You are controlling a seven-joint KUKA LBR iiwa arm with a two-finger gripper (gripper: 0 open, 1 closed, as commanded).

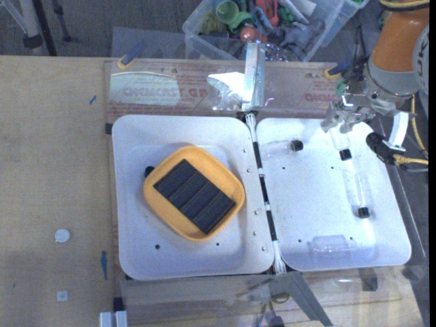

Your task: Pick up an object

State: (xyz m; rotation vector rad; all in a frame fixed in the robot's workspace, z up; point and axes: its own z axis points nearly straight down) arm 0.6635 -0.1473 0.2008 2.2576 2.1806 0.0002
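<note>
A yellow square dish (194,193) with a dark ribbed insert lies tilted in the left bin (129,182). In the right bin (306,203) a clear tube (354,182) with black ends lies lengthwise near the right wall. A small clear piece with a black cap (294,144) sits near the bin's far edge, and another clear piece (328,244) rests near the front edge. My gripper (346,120) hangs over the right bin's far right corner, just above the tube's far end. Nothing visibly sits in it.
A clear tub of colourful toys (272,9) stands behind the bins. A cardboard strip (170,90) with a metal bracket (253,73) runs along the far edge. Cables (395,152) hang at the right bin's right side. Bare wooden bench (48,182) spreads to the left.
</note>
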